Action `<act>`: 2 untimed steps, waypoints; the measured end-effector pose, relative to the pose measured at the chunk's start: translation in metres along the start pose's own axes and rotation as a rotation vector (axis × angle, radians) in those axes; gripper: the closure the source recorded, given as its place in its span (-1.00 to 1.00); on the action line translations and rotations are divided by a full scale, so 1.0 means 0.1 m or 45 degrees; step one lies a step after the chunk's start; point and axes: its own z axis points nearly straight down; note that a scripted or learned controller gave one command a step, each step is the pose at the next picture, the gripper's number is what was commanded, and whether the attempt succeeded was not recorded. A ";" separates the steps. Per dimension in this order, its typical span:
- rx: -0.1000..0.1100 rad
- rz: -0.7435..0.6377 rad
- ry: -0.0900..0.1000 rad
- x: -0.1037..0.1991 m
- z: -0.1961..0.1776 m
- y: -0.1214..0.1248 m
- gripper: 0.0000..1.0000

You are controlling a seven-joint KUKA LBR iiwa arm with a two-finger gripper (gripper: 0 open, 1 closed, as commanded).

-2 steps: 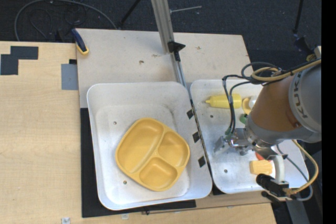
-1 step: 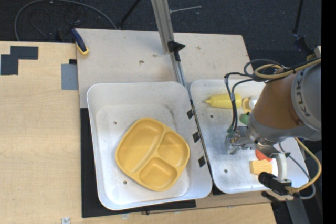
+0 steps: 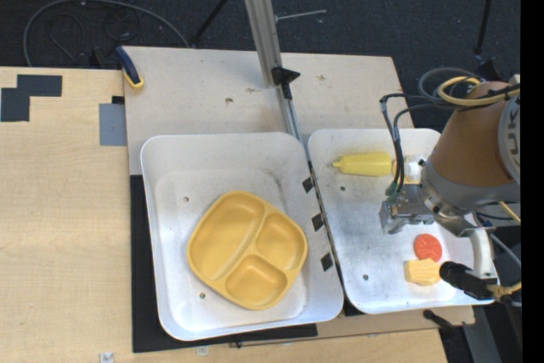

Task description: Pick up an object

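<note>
A small red round piece [image 3: 427,246] lies on the floor of the right bin [image 3: 365,272], just below and to the right of the end effector [image 3: 404,215] as the camera sees it, close to it; whether they touch cannot be told. A little farther down from the end effector, just beneath the red piece, sits a small yellow block [image 3: 420,271]. Above the end effector and slightly to its left, a long yellow piece [image 3: 364,164] lies on its side near the bin's far wall. The end effector hangs low over the middle of this bin, and whether it is open or closed cannot be told. Nothing is seen held in it. Well to its left, in the left bin [image 3: 170,174], rests a yellow divided plate [image 3: 246,249] with three compartments. Both bins stand on the desk [image 3: 59,200], whose pale wood top stretches farther left.
</note>
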 end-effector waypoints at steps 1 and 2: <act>0.000 -0.001 0.000 -0.04 -0.51 0.11 1.00; 0.001 -0.001 0.000 -0.05 -0.83 0.11 1.00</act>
